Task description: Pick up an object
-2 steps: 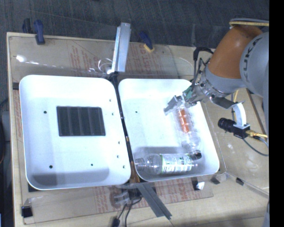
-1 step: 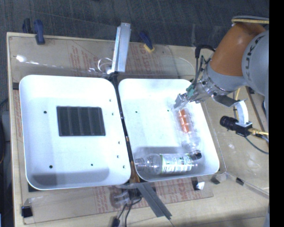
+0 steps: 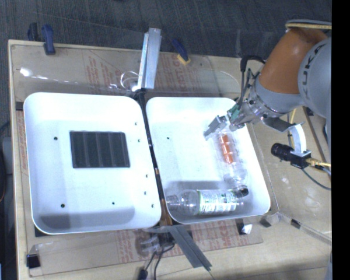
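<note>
Gripper [image 3: 221,123] over right bin [image 3: 181,150], above orange-labelled bottle [image 3: 228,154]; second bottle [image 3: 205,200] nearby

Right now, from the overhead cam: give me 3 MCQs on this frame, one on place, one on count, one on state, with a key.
1. Where is the dark ribbed panel?
A. in the left bin
B. in the right bin
C. on the bench in front of the bins

2. How many clear plastic bottles lie in the right bin?
A. none
B. two
C. four

3. How does the bottle with the green label sit?
A. standing upright
B. lying on its side
C. lifted above the bin

Key:
1. A: the dark ribbed panel sits on the floor of the left bin.
2. B: the bottle with the orange label and the bottle with the green label lie in the right bin.
3. B: it lies lengthwise along the bin's near wall, while the pincer is over the far right corner by the other bottle.
</note>
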Robot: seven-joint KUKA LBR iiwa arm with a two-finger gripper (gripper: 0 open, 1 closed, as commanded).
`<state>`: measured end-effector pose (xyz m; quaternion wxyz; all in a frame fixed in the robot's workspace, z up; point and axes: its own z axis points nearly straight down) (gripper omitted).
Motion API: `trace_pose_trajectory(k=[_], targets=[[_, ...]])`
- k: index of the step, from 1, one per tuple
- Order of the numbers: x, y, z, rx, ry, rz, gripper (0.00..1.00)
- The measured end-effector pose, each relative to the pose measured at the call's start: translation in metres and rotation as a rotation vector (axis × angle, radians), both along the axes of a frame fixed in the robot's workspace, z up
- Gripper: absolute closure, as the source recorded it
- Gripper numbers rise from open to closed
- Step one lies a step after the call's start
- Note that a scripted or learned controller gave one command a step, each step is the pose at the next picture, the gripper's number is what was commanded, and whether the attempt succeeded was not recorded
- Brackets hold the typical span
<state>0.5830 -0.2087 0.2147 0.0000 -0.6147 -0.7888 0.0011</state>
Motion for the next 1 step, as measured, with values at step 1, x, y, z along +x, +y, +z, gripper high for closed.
trace_pose_trajectory(k=[1], targets=[[-0.0082,-0.0001,-0.0522,0.003,0.002,0.199,0.0]])
